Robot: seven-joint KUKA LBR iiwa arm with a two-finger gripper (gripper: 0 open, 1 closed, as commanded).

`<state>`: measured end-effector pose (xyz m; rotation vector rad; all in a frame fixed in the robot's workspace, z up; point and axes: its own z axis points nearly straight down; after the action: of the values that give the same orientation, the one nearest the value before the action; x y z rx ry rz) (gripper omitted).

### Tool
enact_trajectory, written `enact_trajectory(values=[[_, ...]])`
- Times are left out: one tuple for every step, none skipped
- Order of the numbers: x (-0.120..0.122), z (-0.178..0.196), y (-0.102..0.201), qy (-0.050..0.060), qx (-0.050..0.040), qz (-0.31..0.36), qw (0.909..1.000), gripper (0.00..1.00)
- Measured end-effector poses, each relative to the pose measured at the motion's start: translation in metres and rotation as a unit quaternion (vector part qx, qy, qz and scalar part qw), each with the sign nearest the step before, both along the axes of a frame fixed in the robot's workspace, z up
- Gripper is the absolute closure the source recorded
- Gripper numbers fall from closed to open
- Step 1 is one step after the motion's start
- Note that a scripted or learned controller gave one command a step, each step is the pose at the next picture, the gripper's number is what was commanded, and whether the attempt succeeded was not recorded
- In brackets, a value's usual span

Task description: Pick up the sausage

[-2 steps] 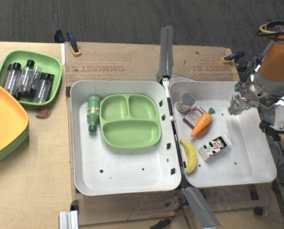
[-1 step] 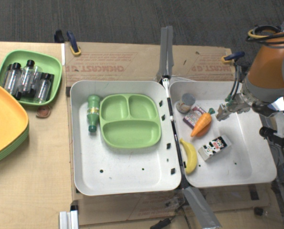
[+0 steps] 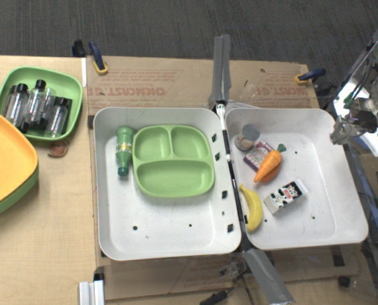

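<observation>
At the right bin's (image 3: 316,230) far right rim we saw the gripper (image 3: 342,132) hovering, its grip state impossible to tell. We judged the reach not yet begun; the likely sausage (image 3: 258,155) lay under the carrot (image 3: 269,164), demanding a careful approach.

Two white bins (image 3: 106,234) are sitting side by side. One green divided plate (image 3: 174,160) and one green bottle (image 3: 124,150) are lying in the left; one carrot (image 3: 269,164), one banana (image 3: 252,206) and one cow-patterned carton (image 3: 285,196) are lying in the right.
</observation>
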<state>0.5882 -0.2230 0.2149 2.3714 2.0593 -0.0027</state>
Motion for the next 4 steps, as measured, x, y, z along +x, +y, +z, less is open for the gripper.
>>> enact_trajectory(values=[[0.008,-0.116,0.021,0.001,0.0009,-0.139,0.9903,1.0],[0.04,-0.1,0.042,0.0,0.0001,-0.016,0.9999,1.0],[0.032,-0.112,0.026,0.0,0.0008,0.086,0.9963,1.0],[0.029,-0.084,0.075,0.0,0.0009,0.207,0.9782,1.0]])
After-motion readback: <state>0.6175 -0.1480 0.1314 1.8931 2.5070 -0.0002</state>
